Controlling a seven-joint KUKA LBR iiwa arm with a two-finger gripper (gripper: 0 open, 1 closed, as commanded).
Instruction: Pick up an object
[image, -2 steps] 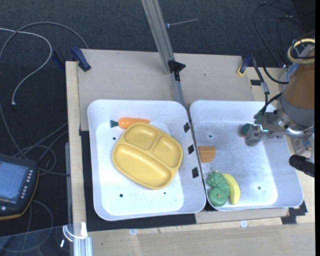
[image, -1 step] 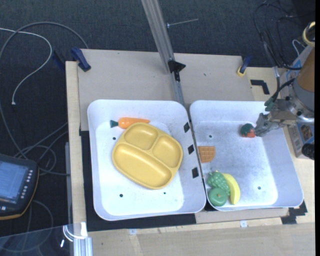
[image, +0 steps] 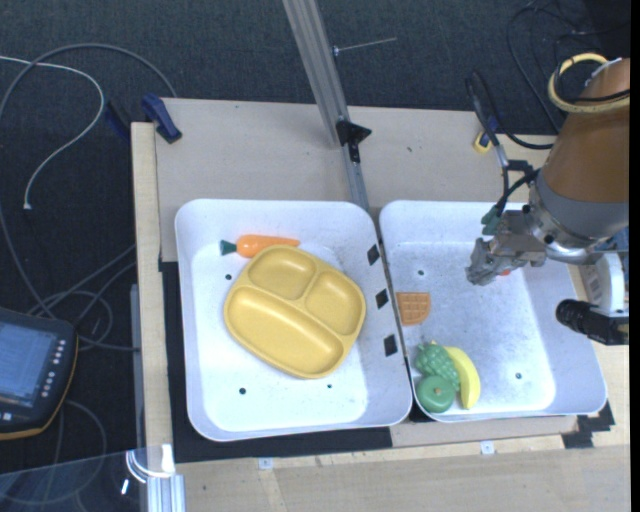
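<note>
My gripper (image: 484, 270) hangs over the right bin (image: 520, 330), in its upper middle, pointing down and left. Its fingertips sit close together with nothing seen between them. Below it, near the bin's left wall, lies a flat orange waffle-like piece (image: 413, 306). At the bin's front left corner sit a green grape bunch (image: 433, 356), a green apple (image: 435, 392) and a yellow banana (image: 464, 376), all touching. In the left bin (image: 210, 400) lie a yellow divided plate (image: 294, 310) and an orange carrot (image: 262, 243) just behind it.
A metal post (image: 330, 90) slants up from between the bins. Black clips (image: 381, 297) mark the wall where the two bins meet. A black part of the arm (image: 590, 320) hangs over the right bin's right side. A tablet (image: 25, 370) lies off the bench at left.
</note>
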